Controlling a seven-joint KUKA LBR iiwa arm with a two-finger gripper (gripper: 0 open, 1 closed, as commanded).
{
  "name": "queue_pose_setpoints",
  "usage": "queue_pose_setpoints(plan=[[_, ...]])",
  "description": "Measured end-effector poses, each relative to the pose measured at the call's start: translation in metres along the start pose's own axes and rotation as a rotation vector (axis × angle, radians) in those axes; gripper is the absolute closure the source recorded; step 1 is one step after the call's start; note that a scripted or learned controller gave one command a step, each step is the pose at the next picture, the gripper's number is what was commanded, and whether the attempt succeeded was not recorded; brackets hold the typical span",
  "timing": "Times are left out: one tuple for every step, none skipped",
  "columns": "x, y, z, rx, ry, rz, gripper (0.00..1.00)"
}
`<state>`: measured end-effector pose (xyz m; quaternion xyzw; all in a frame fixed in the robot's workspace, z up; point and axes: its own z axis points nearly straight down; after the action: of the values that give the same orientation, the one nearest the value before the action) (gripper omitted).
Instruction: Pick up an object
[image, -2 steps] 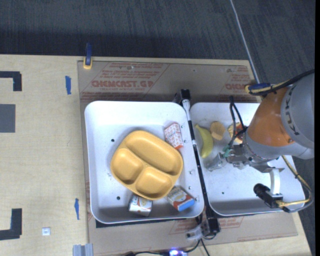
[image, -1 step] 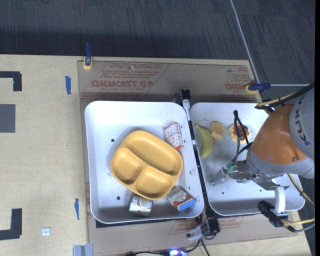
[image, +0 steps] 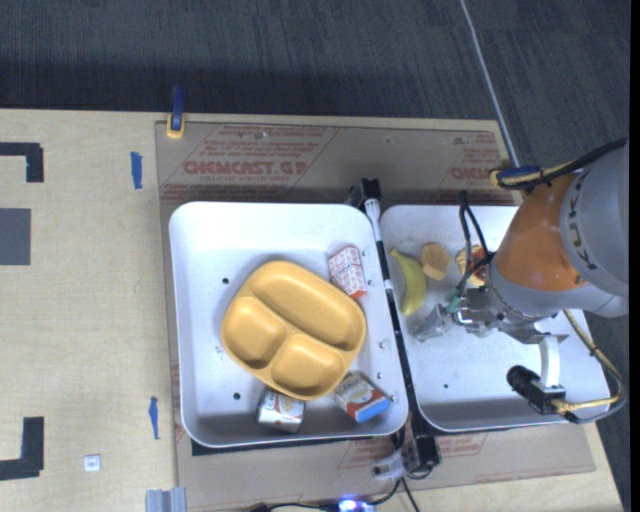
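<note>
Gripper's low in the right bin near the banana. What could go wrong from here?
1. The gripper sits beside the banana, not over it; closing here may catch only the edge or nothing.
2. The round tan object lies close by the banana and could get knocked.
3. The right bin wall is close, so a sideways move risks scraping.

A robotics lab test cell, not a home or shop. An industrial arm (image: 560, 250) with loose cables reaches its pincer (image: 437, 322) over one of two white bins (image: 190, 300) set on a printed cardboard sheet (image: 300, 150). Far left of the pincer, the plywood counter (image: 80, 300) carries black squares (image: 15, 235) and blue tape marks (image: 136, 170).
</note>
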<state>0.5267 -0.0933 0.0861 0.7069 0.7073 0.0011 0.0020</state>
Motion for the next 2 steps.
queue_pose_setpoints(plan=[[-0.001,-0.046,0.000,0.001,0.001,0.001,0.00],[-0.018,-0.003,0.000,0.000,0.000,0.000,0.00]])
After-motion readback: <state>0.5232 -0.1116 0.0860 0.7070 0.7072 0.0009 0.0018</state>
